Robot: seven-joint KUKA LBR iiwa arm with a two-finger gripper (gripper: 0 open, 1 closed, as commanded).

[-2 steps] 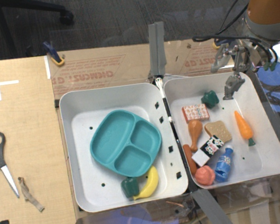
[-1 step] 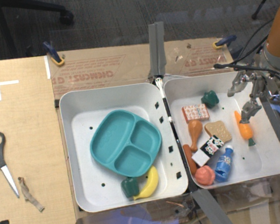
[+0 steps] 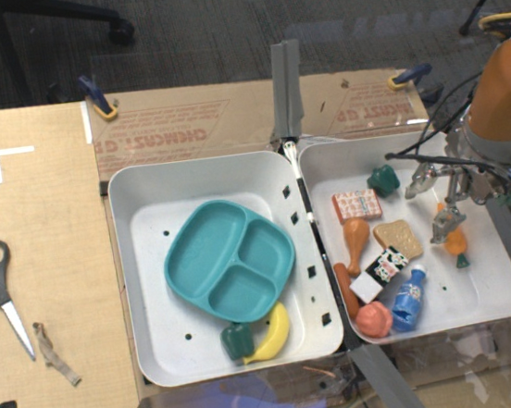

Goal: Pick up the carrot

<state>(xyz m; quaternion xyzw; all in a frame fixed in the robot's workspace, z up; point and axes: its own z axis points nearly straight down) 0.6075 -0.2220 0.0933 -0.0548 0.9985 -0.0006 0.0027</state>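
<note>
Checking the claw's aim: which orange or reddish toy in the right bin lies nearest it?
The small orange carrot with a green tip, right under the claw by the bin's right wall. The drumstick, sausage and pink peach lie further left.

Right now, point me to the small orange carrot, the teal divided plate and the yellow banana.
small orange carrot [image 3: 455,241]: camera view, on its orange body, right bin.
teal divided plate [image 3: 207,248]: camera view, on its large compartment, left bin.
yellow banana [image 3: 273,334]: camera view, on its curved middle.
</note>
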